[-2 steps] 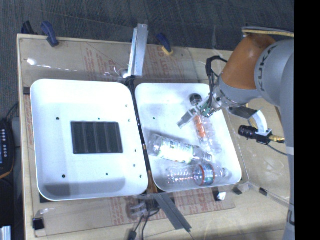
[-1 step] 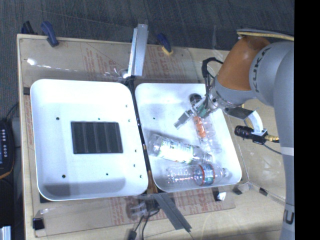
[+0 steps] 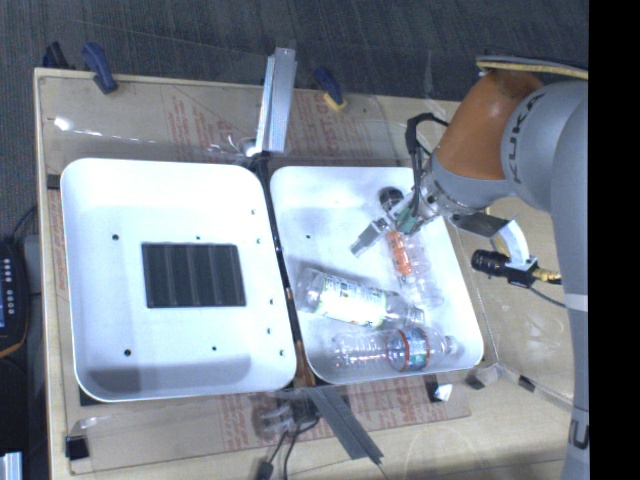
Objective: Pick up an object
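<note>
Three clear plastic bottles lie in the right bin [image 3: 300,198]. One with an orange label [image 3: 402,256] rests near the right wall. One with a white and green label [image 3: 345,298] lies across the middle. One with a red and blue label [image 3: 398,348] lies along the front wall. My gripper [image 3: 375,231] hangs low over the bin's back half, just left of the orange-labelled bottle's top end and close to it. I see no object held in it.
The left bin [image 3: 90,198] holds a dark ribbed rectangular pad [image 3: 193,275]. A metal bar [image 3: 276,98] stands at the back between the bins. Blue clamps [image 3: 100,68] grip the bench's back edge. The grey arm with its orange band [image 3: 480,133] comes in from the right.
</note>
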{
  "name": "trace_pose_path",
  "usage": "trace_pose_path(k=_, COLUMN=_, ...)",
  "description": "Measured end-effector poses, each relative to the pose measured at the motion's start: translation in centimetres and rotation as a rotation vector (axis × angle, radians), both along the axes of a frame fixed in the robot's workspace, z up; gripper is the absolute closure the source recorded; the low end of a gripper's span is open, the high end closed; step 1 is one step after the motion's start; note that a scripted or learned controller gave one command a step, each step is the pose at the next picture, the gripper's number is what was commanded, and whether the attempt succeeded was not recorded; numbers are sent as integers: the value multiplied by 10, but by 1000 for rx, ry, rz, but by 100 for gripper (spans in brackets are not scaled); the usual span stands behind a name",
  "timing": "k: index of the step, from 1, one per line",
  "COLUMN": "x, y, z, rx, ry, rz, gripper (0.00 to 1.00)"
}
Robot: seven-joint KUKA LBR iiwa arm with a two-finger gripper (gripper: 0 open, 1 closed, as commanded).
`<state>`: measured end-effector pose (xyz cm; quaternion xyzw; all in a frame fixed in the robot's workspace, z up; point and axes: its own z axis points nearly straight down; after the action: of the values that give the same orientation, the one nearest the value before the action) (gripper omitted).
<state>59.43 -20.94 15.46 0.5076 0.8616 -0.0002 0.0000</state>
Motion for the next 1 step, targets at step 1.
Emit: trace_pose_path(k=1, x=-43, y=24, z=14, rx=1, ry=1, rz=-12, gripper=0)
